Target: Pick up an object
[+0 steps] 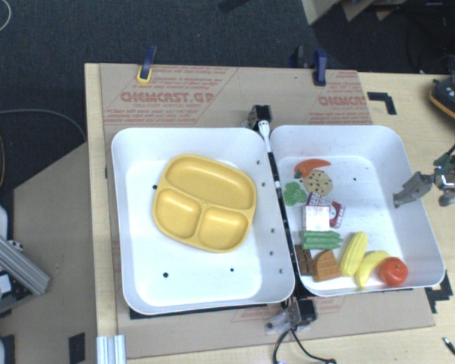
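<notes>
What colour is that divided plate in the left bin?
Yellow: the divided plate shows plainly in the camera view.

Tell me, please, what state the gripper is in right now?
Gripper: at the right bin's right rim, nothing between its fingers; open or shut cannot be told.

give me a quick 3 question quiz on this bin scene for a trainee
1. True or false: the yellow divided plate lies in the left bin.
2. Which lies nearest the right bin's front right corner? A. cookie B. tomato C. carrot
3. Fill in: the gripper hangs over the ___ bin's right rim.

Key: 1 true; 2 B; 3 right
</notes>
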Controlling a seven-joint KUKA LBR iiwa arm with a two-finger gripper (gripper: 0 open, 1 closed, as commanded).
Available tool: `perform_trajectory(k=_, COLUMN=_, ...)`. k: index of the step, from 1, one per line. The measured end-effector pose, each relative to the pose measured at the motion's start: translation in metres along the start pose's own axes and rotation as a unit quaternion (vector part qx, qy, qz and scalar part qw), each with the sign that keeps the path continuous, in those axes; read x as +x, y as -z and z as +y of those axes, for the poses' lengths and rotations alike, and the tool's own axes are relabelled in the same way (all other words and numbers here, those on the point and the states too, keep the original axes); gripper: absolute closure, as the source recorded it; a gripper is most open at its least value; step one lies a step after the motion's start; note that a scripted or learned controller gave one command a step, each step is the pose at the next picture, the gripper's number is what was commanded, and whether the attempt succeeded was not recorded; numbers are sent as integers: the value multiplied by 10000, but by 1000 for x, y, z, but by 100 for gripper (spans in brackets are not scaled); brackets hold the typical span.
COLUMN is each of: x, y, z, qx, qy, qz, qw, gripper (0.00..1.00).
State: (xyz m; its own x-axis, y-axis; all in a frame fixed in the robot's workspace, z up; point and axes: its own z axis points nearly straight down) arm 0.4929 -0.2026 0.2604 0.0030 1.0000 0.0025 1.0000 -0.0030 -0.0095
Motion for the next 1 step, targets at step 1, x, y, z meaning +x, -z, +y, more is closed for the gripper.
perform_trajectory(k=1, x=0, y=5, z=2, qx=-49, qy=15, qz=-14, qw=10000, gripper=0)
